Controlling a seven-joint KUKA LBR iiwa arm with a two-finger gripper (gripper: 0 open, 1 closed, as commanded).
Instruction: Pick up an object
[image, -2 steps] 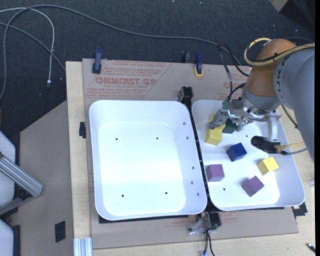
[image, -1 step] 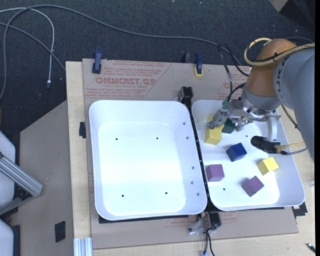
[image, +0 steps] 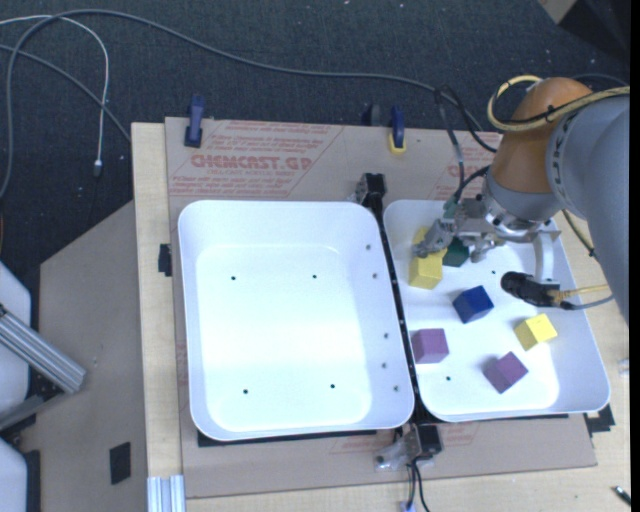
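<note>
In the right white plastic bin (image: 590, 385) we see a blue cube (image: 473, 303), two purple cubes (image: 430, 344) and (image: 505, 371), and a small yellow cube (image: 536, 330) scattered apart; a larger yellow block (image: 427, 270) and a dark green block (image: 456, 254) lie under the gripper (image: 447, 237), whose opening we cannot tell, near the left bin's (image: 200, 330) dividing wall

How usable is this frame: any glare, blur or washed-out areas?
Camera view: the left bin is overexposed, its floor nearly featureless white; the blue block and purple blocks stay sharp and well coloured; the gripper is soft and cluttered, hard to read; the dark floor beyond the bench loses detail.
</note>
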